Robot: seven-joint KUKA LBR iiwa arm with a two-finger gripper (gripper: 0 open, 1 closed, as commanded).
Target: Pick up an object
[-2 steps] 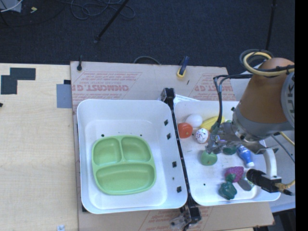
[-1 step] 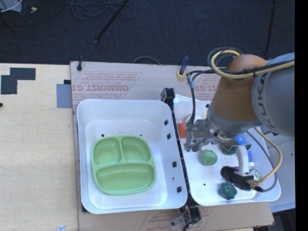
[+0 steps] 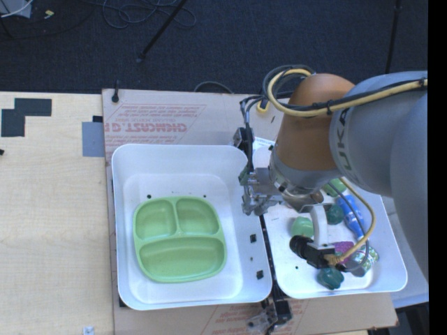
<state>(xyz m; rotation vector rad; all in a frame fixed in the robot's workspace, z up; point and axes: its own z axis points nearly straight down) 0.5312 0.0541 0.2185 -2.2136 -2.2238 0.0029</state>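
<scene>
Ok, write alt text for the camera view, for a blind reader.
A grey robot arm with an orange band reaches from the right, its gripper above the divide between two white bins. The left bin holds a green divided plate; the right bin holds several small colourful objects.

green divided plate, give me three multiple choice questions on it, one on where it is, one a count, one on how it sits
1. Where does the green divided plate lie?
A) in the left bin of the camera view
B) in the right bin
C) on the bare bench

2. How many compartments does it have?
A) two
B) three
C) five

3. How does it sit?
A) flat, open side up
B) upside down
C) standing on its edge

Answers:
1 A, it rests on the floor of the white bin on the view's left.
2 B, two small sections sit above one wide one.
3 A, the hollows of its compartments face the camera.
</scene>
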